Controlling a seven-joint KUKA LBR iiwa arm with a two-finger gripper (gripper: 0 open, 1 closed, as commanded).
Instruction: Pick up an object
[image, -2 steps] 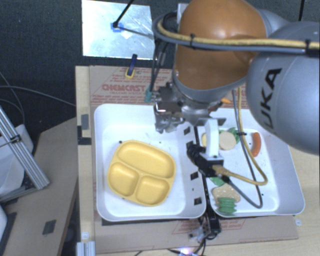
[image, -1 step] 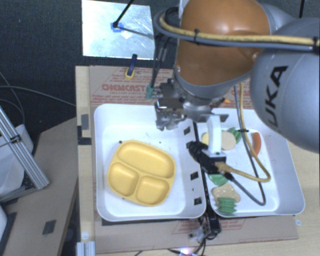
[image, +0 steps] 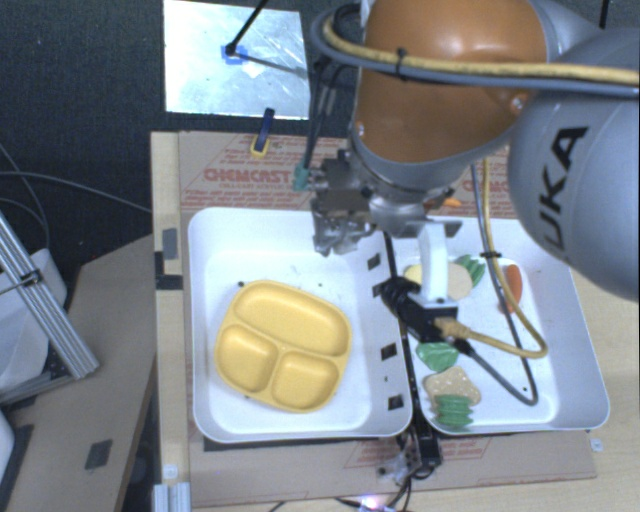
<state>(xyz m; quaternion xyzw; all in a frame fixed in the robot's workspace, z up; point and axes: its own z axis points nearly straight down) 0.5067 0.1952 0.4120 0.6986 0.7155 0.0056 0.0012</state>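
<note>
A yellow divided plate (image: 283, 345) lies in the left bin (image: 205, 300), toward its front. Several toy foods sit in the right bin (image: 570, 350): an orange carrot (image: 513, 283), a green leafy piece (image: 470, 268), a pale round piece (image: 457, 284), a green piece (image: 437, 353), a tan cracker (image: 452, 383) and a ridged green piece (image: 455, 410). My gripper (image: 335, 235) hangs over the back right part of the left bin, beyond the plate and near the wall between the bins. Nothing is visible in it. The arm hides the back of the right bin.
Both bins rest on a printed cardboard sheet (image: 240, 175). A small blue and yellow tool (image: 262, 133) lies on its far edge, with a shiny foil sheet (image: 235, 55) behind. An aluminium frame (image: 35, 300) stands at the left.
</note>
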